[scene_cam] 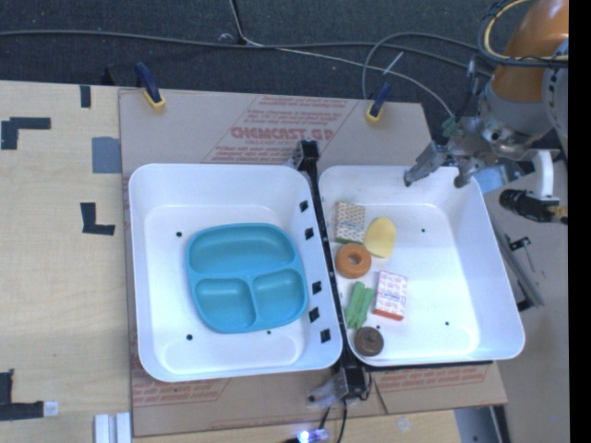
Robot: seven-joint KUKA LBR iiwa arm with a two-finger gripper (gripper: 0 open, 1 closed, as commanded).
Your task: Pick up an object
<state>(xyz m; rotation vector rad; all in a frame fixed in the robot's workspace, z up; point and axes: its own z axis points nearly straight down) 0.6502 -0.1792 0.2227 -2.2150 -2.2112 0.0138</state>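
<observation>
With the gripper (pixel 436 172) spread wide and empty above the right bin's (pixel 480 275) rim, the isolated yellow object (pixel 379 236) is best targeted.

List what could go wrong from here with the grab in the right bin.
1. The orange ring-shaped donut, pale yellow lemon-shaped piece and red-and-white small box lie packed together, so the claw may nudge neighbours or catch two.
2. The green pod-like piece and brown round disc sit against the white bin's left wall; a finger could strike it.
</observation>
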